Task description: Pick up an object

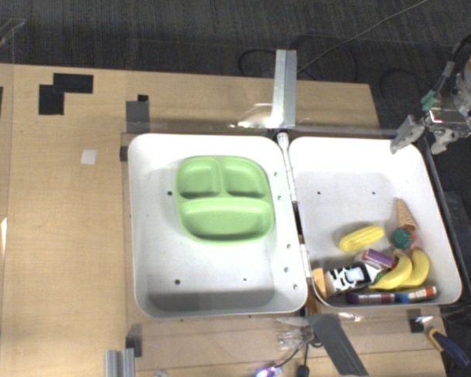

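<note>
Step in hand: approach phase; nothing between the fingers, no object lifted yet.
Gripper (425, 128): above the far right corner of the right bin (345, 171), at the end of the arm entering from the right; fingers spread apart, one tip over the bin rim, the other further right.
Location of pick targets: clustered in the near right corner of the right bin, well apart from the gripper.
Recommended target: corn cob (361, 238); at the edge of the cluster nearest the open floor of the bin, bare floor on its far side, hence judged the easiest to straddle.
Approach: descend vertically with fingers across the cob's short axis; close only once both tips sit below its widest part.
Risk: neighbours touching or overlapping; a grasp deeper in the pile likely to nudge several items or catch two.
Alternative: ice cream cone (405, 214), near the right wall; wall clearance for the outer finger judged tight.
Count, bins: two, side by side.
Count, green divided plate (222, 197): one, in the left bin (153, 281), three compartments.
Count, bananas (408, 272): appears two, pressed together; cannot tell for certain.
Count, markers (392, 295): at least one along the near wall.
Count, black-and-white item (349, 276): one; identity too small to tell.
Count, small purple item (374, 256): one, beside the cob.
</note>
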{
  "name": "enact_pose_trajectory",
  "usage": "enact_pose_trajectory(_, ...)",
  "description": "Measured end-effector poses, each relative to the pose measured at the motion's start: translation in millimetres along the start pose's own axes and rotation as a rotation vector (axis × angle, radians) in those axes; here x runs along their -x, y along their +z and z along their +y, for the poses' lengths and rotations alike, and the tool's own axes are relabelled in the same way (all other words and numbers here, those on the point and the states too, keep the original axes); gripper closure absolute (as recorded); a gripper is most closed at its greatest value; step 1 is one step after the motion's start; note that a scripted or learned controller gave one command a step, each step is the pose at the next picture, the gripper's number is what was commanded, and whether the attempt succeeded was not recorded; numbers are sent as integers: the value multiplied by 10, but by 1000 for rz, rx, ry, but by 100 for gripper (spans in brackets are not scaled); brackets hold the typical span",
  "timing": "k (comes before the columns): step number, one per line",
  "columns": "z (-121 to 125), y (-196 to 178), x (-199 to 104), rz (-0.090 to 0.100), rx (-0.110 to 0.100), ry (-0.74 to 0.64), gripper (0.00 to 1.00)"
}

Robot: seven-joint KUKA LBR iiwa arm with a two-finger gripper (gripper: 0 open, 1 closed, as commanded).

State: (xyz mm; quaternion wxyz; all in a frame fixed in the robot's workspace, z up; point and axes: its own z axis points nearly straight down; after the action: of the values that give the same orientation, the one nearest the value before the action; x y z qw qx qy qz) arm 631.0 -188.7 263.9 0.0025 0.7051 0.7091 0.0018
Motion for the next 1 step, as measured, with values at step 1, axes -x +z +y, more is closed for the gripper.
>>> enact_pose_trajectory(1,278,1515,-355,1,-1,-89,0)
